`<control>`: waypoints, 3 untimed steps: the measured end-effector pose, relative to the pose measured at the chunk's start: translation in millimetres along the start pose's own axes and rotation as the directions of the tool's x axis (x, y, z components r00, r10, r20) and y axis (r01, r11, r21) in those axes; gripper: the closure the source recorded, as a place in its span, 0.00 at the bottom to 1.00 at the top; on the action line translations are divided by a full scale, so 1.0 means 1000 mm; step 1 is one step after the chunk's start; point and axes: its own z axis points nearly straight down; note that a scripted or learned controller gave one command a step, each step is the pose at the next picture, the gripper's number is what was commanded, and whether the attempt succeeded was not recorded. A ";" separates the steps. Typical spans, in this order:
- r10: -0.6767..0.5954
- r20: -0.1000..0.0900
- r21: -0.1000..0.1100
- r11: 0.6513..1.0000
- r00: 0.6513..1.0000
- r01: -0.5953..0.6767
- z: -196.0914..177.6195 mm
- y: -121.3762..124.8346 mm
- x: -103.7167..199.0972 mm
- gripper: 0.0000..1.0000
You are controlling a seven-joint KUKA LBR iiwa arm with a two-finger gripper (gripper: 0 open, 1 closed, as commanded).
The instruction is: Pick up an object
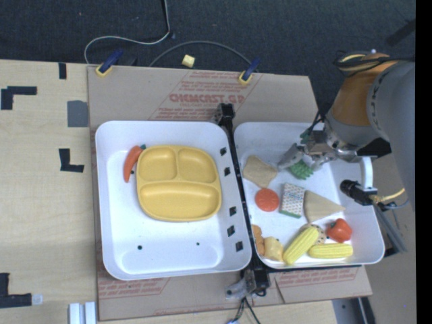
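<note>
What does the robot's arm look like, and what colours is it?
The robot arm is big, round and grey, with a wide orange band above its wrist. At its tip sits a small metal-grey gripper with dark parts. A white curved piece with a black end sticks out below the arm.

cardboard sheet under both bins | blue clamps at its far edge | yellow block between clamps | white cable beyond far edge | wooden bench left
</note>
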 end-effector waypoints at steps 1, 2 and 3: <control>0.005 0.002 -0.003 1.000 1.000 -0.005 0.011 0.010 -0.047 0.00; -0.002 0.002 -0.004 1.000 1.000 0.002 0.016 0.010 0.028 0.00; 0.001 0.002 -0.006 1.000 1.000 -0.001 0.006 0.010 0.026 1.00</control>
